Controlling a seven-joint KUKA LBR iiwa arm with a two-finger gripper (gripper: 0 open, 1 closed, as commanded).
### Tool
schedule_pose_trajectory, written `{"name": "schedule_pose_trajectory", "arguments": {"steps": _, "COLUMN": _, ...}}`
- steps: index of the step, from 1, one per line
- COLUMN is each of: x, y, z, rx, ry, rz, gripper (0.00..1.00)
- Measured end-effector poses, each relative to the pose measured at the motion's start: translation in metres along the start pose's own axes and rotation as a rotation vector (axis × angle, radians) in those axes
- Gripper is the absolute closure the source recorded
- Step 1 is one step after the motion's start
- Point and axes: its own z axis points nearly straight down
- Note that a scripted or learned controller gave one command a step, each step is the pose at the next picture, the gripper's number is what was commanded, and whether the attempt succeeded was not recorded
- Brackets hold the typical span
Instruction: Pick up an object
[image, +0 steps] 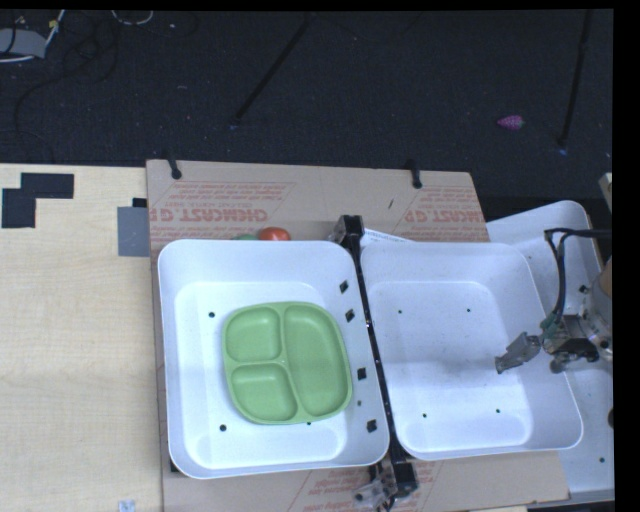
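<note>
On the desk (70, 330) two bins sit side by side, the left bin (190, 300) holding a divided plate (287, 362) at its centre, the right bin (450, 300) with the tool (535, 352) at its three o'clock rim.

clearance, two bins
left bin (190, 300): green divided plate (287, 362) fills its middle, bare floor around it; right bin (440, 270): floor open, gripper (535, 352) at right wall.

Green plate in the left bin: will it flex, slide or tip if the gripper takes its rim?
The green plate looks like rigid moulded plastic with three compartments, so probably stiff and light. It lies flat on the smooth left bin, so a push would likely slide it. A rim grip may tilt it.
</note>
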Motion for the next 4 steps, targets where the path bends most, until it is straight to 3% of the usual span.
{"name": "schedule_pose_trajectory", "arguments": {"steps": 1, "x": 0.0, "y": 0.003, "z": -0.006, "rx": -0.011, "ry": -0.002, "rz": -0.003, "gripper": 0.0}}
{"name": "schedule_pose_trajectory", "arguments": {"steps": 3, "x": 0.0, "y": 0.011, "z": 0.084, "rx": -0.008, "ry": -0.001, "rz": -0.003, "gripper": 0.0}}
{"name": "schedule_pose_trajectory", "arguments": {"steps": 4, "x": 0.001, "y": 0.011, "z": 0.108, "rx": -0.012, "ry": -0.002, "rz": -0.002, "gripper": 0.0}}
